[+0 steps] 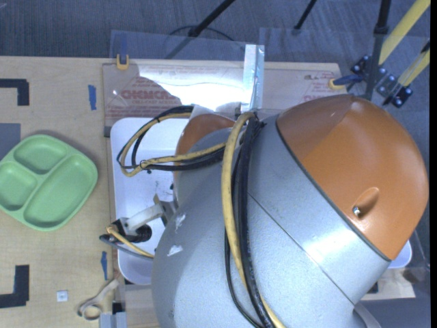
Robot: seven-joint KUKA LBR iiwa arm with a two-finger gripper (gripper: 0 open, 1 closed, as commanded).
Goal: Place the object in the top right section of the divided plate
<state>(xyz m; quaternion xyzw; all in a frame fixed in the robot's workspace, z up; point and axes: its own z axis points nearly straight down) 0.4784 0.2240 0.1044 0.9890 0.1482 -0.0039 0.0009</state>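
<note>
Plate (46, 182): the green divided plate lies flat on the wooden bench (61, 80), well left of the white bin (130, 132), with two small sections on its left side and one large section nearer the bin. Its long axis runs slantwise, from upper left to lower right. It looks like light, stiff moulded plastic that could skid under a push. The object to be placed cannot be made out; the arm (287, 224) covers most of the bin, so its feel, heading and best holding spot cannot be judged. Whether the gripper is open or closed cannot be told either.
</note>
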